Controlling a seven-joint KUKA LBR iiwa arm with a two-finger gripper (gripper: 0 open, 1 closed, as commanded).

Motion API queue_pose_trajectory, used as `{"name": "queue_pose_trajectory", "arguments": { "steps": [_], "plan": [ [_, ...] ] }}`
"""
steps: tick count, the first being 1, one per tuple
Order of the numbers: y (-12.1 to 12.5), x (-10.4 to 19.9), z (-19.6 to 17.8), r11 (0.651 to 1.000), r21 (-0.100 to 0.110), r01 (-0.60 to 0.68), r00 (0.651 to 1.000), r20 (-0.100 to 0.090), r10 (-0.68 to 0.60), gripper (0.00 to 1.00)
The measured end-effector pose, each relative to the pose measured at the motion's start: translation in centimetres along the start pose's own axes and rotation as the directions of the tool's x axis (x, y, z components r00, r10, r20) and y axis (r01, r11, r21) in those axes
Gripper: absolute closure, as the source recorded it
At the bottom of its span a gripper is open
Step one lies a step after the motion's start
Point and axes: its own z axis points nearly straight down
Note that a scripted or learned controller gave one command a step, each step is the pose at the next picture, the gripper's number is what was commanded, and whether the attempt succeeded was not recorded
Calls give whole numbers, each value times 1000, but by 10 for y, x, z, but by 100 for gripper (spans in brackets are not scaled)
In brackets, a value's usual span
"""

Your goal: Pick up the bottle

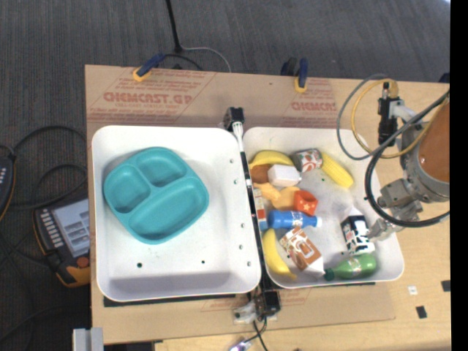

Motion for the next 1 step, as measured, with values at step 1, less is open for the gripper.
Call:
{"name": "queue_pose_trajectory", "arguments": {
  "steps": [1],
  "plan": [
    [1,4,-71,766,0,643,766,0,-643,100]
  ]
}}
